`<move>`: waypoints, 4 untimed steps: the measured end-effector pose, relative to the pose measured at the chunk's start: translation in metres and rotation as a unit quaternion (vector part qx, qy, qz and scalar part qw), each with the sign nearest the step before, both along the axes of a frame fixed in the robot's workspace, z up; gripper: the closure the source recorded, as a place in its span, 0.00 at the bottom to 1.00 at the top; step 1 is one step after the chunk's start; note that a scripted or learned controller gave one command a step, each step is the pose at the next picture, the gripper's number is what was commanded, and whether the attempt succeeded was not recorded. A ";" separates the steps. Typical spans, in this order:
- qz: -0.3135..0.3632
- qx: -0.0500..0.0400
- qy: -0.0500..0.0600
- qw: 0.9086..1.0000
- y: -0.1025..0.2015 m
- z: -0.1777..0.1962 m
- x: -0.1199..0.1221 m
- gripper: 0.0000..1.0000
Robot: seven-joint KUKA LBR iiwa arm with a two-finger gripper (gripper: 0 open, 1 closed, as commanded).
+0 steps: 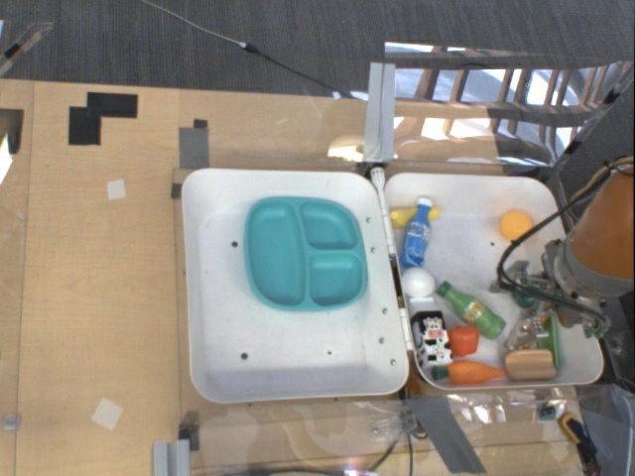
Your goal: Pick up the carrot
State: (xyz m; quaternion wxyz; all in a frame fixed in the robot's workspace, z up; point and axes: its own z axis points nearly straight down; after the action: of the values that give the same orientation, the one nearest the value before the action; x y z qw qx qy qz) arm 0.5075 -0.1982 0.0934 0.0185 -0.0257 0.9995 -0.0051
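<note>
The carrot [475, 372] is orange and lies flat along the front edge of the right bin [466, 194], pointing right. Its tip is next to a tan bread-like block [530, 366]. My gripper [534, 327] hangs low over the bin's right side, just above and right of the carrot, over the tan block and a green item [551, 343]. The grey wrist with its orange band [605, 234] and black cables cover the bin's right edge. Nothing shows the carrot being held.
The right bin also holds a blue bottle [417, 236], an orange ball [515, 225], a white ball [419, 284], a green bottle [474, 308], a cow-patterned toy [431, 338] and a red piece [463, 340]. A teal divided plate [305, 252] lies in the left bin [228, 365].
</note>
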 end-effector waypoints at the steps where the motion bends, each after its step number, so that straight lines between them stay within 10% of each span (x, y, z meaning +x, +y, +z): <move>1: -0.055 0.005 0.010 0.998 0.003 -0.003 0.065 0.00; 3: -0.090 0.005 0.015 0.996 -0.008 -0.005 0.150 0.00; 4: -0.088 0.004 0.006 0.996 -0.007 0.010 0.155 1.00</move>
State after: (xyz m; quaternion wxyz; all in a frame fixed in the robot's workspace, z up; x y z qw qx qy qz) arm 0.6624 -0.2048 0.1035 0.0121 0.0626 0.9980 -0.0024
